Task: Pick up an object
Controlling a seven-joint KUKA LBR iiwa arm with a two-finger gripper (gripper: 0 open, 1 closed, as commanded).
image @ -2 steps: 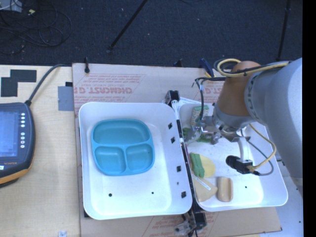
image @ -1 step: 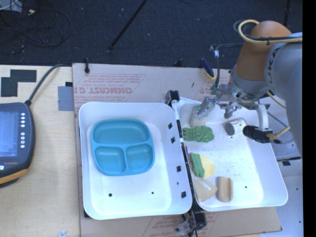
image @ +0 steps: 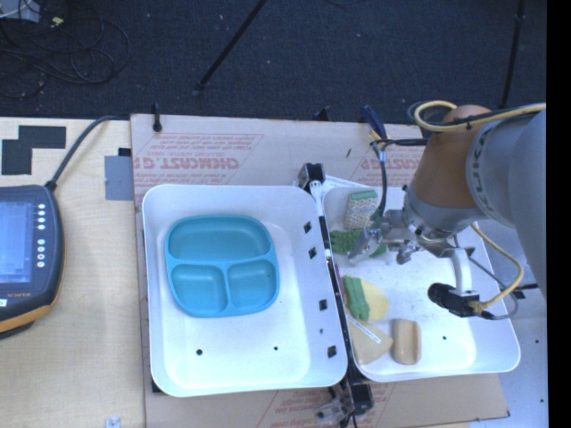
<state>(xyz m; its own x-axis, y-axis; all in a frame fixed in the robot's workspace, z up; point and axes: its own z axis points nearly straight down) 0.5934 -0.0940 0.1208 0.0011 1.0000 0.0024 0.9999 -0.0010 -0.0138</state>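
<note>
My gripper point(image: 373, 242) is low in the right bin point(image: 486, 350), near its far left corner. It hangs right beside a dark green object point(image: 343, 238) that lies against the bin's left wall. Just beyond it lies a pale green and white packet point(image: 359, 207). Nearer the front are a green and yellow sponge point(image: 363, 298), a tan bread-like piece point(image: 406, 341) and a pale yellow wedge point(image: 372, 346). The grey arm with its orange band point(image: 443, 172) hides the far right part of this bin.
The left bin point(image: 169, 346) holds a blue divided plate point(image: 220, 264). A black divider with clips point(image: 326, 283) runs between the bins. A black cable connector point(image: 453, 298) hangs over the right bin's right side. A pendant screen point(image: 22, 248) rests on the bench at far left.
</note>
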